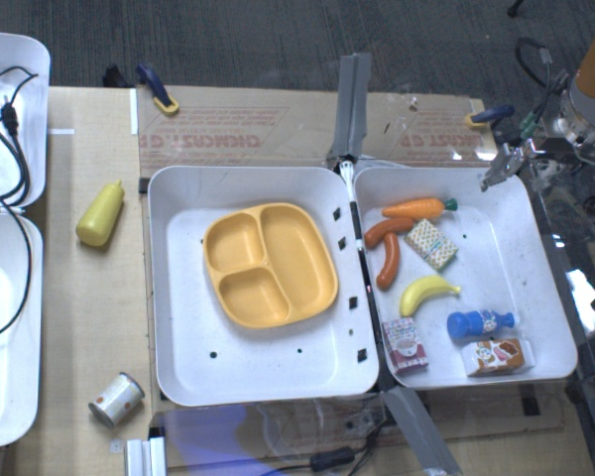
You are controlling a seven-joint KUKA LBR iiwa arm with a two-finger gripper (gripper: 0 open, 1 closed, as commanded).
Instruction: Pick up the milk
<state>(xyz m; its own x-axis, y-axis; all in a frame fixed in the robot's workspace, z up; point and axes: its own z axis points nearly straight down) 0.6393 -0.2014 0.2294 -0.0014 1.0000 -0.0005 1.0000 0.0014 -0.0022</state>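
The milk (404,343) is a small white carton with red print. It lies on its side in the front left corner of the right bin (535,228). My gripper (503,170) hangs over that bin's far right corner, well away from the milk and higher than everything in the bin. Nothing shows between it and the bin floor.
The right bin also holds a carrot (414,208), two sausages (387,249), a patterned box (431,243), a banana (427,293), a blue bottle (480,322) and an orange carton (498,357). A yellow divided plate (270,264) lies in the left bin (178,296). A mustard bottle (100,214) and a can (116,398) lie on the bench.
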